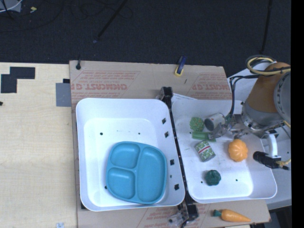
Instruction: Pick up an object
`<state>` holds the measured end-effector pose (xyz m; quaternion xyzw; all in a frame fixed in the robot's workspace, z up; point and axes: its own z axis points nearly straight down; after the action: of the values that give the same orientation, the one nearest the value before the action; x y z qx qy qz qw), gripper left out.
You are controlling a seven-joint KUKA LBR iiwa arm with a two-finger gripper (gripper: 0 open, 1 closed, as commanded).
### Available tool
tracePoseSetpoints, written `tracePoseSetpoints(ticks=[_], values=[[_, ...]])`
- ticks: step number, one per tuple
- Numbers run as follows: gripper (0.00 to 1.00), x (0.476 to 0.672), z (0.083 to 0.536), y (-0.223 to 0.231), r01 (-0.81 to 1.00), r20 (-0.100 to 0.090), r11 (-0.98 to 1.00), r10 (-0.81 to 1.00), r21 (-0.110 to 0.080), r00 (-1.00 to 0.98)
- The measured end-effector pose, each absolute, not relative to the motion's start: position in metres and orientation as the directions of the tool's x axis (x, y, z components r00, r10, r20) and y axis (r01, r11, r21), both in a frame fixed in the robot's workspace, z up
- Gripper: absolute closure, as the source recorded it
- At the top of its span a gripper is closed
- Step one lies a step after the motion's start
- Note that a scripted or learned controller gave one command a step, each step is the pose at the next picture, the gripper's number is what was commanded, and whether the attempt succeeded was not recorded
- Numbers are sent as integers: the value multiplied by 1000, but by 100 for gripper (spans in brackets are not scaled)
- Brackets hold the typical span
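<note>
While the gripper (227,127) sits at the right bin's (266,190) upper edge, finger state indeterminable, the orange ball (237,150) lies just below it.

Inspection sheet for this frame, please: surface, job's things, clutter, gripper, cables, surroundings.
Surface: two white bins on cardboard; right bin, left bin.
Job's things: in the right bin, orange fruit, dark green lump, green-white can, green block, grey cup.
Clutter: blue divided plate in the left bin; toy carrot outside the bins.
Gripper: gripper low over the right bin's upper part.
Cables: yellow loop at the arm.
Surroundings: dark floor, wooden bench.
</note>
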<state>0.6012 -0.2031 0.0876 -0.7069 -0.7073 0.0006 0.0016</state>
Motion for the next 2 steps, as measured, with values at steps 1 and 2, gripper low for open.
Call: tracePoseSetpoints(ticks=[1,2], values=[[100,603,101,-203,1000,2,2,1000,1,-2],[100,604,143,-203,1000,0,1,1000,0,-1]])
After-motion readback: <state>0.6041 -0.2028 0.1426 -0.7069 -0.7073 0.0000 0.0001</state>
